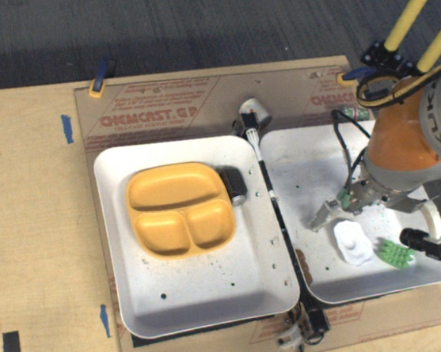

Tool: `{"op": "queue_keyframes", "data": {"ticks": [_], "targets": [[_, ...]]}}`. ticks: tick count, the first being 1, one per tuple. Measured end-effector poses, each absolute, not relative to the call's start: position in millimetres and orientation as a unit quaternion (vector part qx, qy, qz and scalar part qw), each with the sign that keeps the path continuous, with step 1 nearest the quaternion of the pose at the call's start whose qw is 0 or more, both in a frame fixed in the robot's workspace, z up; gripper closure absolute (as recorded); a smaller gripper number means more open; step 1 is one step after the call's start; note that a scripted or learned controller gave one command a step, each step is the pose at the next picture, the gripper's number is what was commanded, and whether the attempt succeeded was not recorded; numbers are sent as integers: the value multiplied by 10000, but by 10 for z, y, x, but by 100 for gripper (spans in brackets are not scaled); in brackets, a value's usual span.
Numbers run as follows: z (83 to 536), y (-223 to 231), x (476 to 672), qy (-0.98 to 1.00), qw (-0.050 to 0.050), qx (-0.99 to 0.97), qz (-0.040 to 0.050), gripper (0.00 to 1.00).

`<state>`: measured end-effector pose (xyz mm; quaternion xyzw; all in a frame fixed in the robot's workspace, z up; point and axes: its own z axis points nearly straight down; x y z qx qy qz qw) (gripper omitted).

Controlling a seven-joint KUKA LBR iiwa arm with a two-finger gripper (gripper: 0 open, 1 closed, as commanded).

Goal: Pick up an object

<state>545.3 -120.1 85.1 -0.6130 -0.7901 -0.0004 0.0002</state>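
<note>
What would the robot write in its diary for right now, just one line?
hand: right bin, low | white object: beside hand, loose | green object: loose | yellow tray: left bin

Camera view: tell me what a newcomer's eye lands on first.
First, the big yellow three-compartment plastic tray in the left white bin, with a small black block at its right edge. Next, the grey arm's orange band above the right white bin, where a white plastic piece and a green toothed piece lie.

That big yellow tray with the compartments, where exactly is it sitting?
In the camera view, the yellow tray lies in the left bin, toward its upper half, with a small black object touching its right edge.
</note>
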Motion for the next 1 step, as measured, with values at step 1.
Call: {"op": "queue_keyframes", "data": {"ticks": [1], "targets": [[850,-1006,4793,-7149,0,-6992,-3,0]]}}
